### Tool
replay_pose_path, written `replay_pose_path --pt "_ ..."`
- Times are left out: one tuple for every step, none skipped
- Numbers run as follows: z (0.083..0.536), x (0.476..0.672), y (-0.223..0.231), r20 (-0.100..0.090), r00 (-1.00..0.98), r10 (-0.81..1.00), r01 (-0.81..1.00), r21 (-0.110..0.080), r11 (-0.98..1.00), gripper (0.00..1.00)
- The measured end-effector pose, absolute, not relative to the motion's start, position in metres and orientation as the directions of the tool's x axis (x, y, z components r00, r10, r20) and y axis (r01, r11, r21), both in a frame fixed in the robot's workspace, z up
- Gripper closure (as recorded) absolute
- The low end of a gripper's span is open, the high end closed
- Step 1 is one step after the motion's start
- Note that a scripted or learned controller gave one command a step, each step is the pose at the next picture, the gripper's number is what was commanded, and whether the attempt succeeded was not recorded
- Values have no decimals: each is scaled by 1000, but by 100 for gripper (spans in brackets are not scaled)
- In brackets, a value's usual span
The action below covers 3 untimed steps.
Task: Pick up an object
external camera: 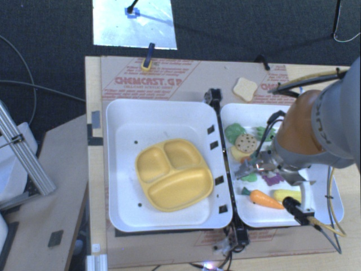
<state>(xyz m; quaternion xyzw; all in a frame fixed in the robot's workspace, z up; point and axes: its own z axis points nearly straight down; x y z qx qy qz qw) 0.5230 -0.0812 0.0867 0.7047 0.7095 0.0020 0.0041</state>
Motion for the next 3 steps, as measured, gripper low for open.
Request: replay_pose_path --pt "97 523 -84 -3 -3 1000 1000 11 4 100" --pt "190 572 -5 3 -14 1000 1000 14 14 100" --pt "276 556 39 3 -10 1000 1000 10 10 100"
